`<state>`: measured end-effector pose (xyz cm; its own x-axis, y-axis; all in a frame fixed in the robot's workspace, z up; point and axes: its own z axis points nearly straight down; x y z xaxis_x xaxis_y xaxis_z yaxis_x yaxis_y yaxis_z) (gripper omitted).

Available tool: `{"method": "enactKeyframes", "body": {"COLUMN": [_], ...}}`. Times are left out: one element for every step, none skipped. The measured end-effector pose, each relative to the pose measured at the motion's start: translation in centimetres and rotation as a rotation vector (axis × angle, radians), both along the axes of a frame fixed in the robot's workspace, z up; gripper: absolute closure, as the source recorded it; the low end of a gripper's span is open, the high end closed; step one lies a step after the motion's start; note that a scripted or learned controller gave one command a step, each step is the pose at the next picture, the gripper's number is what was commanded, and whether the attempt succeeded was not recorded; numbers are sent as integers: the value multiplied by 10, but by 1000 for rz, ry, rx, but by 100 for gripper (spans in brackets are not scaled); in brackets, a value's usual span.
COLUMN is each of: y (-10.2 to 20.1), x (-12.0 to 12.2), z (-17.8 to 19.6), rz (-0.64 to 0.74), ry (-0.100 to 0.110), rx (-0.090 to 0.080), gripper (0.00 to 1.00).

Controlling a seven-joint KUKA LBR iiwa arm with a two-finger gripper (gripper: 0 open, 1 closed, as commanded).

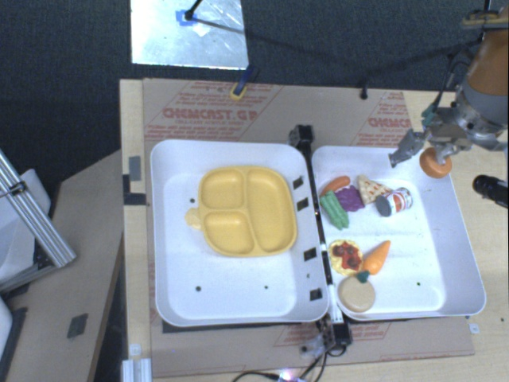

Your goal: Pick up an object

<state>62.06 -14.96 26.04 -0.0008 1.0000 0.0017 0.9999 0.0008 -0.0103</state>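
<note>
the arm (487,78) comes in from the right and hangs over the far right corner of the right bin (445,245). its gripper (433,151) sits above that corner, and a round orange piece (435,163) lies right at its lower end, but i cannot tell whether the tool is spread, closed, or clamped on that piece, since the parts blur together from this angle. the other toy foods lie in the left half of the right bin: a small sausage (336,185) at the far left, a green vegetable (332,211) just beside a purple one (350,198), a pizza slice (371,189) to their right, and a small can (394,201) on its side next to the slice. nearer, a yellow piece with red topping (345,254) touches a carrot (375,256), and a round cream-coloured biscuit (356,293) rests near the bin's near left corner. the left bin (175,293) holds a yellow divided plate (242,211) around its middle. both bins stand side by side on a cardboard sheet (262,106), with a shiny metal square (189,21) lying beyond it on the dark floor.
</note>
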Motion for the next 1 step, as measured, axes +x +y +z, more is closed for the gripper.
{"method": "enactKeyframes", "body": {"y": [0], "x": [2], "z": [8], "rz": [2], "ry": [-13], "rx": [-2], "gripper": [0]}}
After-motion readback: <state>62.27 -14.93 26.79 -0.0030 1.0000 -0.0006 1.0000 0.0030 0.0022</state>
